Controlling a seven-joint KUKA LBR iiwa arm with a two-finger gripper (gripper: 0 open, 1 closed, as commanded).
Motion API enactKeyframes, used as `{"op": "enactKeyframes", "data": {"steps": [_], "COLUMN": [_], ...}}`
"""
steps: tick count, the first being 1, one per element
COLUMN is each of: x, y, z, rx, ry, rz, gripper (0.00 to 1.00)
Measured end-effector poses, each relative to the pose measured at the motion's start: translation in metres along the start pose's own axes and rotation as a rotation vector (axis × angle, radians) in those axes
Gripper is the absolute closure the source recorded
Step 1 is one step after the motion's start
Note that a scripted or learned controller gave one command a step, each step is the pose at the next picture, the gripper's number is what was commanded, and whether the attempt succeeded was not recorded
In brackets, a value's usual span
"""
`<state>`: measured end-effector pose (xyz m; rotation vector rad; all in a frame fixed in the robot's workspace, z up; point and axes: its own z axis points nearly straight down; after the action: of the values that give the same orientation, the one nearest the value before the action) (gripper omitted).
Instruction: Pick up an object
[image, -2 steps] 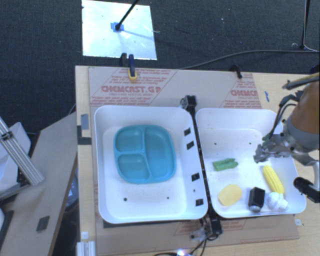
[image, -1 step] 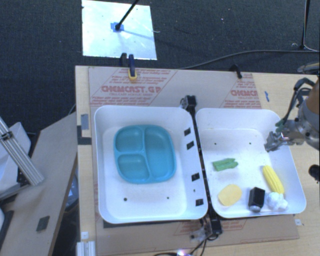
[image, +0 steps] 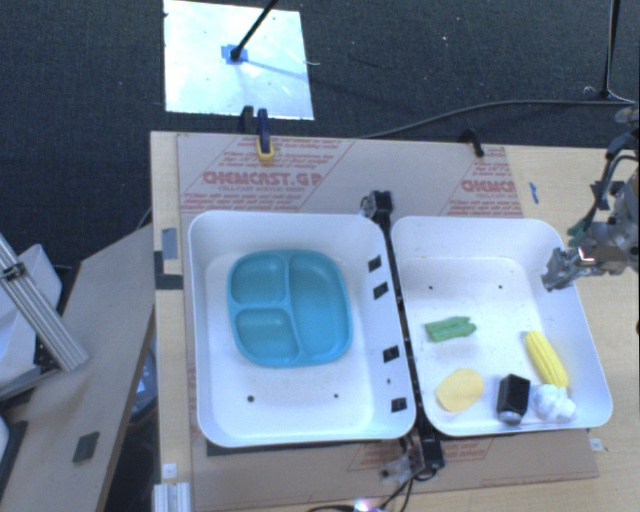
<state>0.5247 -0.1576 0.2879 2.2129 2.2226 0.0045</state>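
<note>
1. Here, two shallow white bins sit side by side on the desk (image: 330, 160), the left bin (image: 210, 330) and the right bin (image: 560, 250), touching along a middle seam marked with small black clips.
2. The left bin holds a blue divided plate (image: 290, 306) with three sections, lying flat near the bin's middle.
3. The right bin holds five small things, all toward its near half.
4. A green pea pod (image: 449, 328) lies near the bin's middle, apart from the others.
5. A round yellow chip (image: 460, 390) lies nearer the front edge, just left of a small black box (image: 514, 397).
6. A yellow corn cob (image: 546, 358) lies at a slant by the right wall, and a white lumpy piece (image: 553, 403) sits just below it, beside the black box.
7. The hand (image: 562, 270) hangs over the right bin's far right rim, at the end of the grey arm coming in from the right edge.
8. It is well apart from all five things, and nothing can be seen between its fingers; whether they are spread or closed cannot be told at this size.
9. A clamp with a yellow tip (image: 263, 135) grips the desk's far edge, and a black cable (image: 420, 125) runs across the back.
</note>
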Motion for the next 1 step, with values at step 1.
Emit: {"op": "enactKeyframes", "data": {"steps": [1], "x": [0.0423], "y": [0.0025], "z": [0.0141], "rx": [0.003], "ry": [0.002], "rz": [-0.004], "gripper": [1.00]}}
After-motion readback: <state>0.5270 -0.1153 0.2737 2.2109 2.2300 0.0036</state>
